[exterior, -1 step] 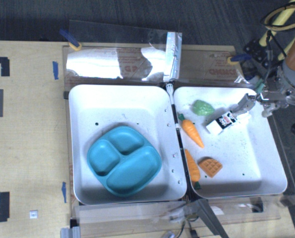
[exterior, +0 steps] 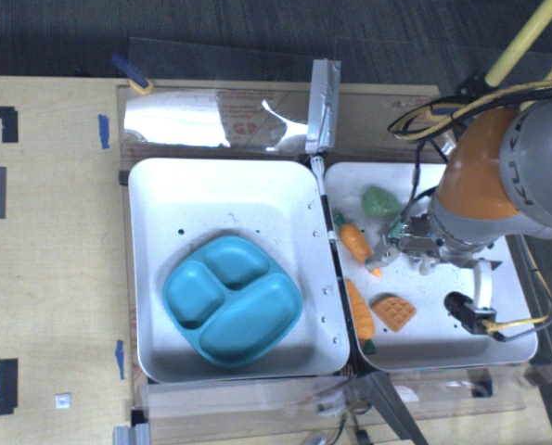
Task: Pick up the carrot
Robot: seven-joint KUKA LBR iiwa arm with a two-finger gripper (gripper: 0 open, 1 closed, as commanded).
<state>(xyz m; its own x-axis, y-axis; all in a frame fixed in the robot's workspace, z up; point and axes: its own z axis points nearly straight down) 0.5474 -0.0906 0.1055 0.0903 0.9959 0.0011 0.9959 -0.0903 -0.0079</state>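
Two white bins side by side on the bench (exterior: 44, 248). Left bin (exterior: 155, 193) holds a blue divided plate (exterior: 232, 297), sitting toward the bin's near half.

Right bin (exterior: 517, 341) has the food items. Two orange carrot-like pieces here: one carrot (exterior: 354, 242) lies in the upper left part of the bin, tilted, just right of the divider between bins. A second carrot (exterior: 360, 314) lies lower down, right against the bin's left wall, green end pointing toward the near edge. A waffle (exterior: 393, 311) sits just beside the second carrot, to its right. A green leafy thing (exterior: 381, 201) is near the bin's far edge, above the first carrot.

Arm (exterior: 498, 174) comes in from the right over the right bin. End effector (exterior: 398, 246) is low, just right of the first carrot, near it; can't tell if touching. Finger state: cannot tell, wrist body hides it. Nothing visibly gripped.
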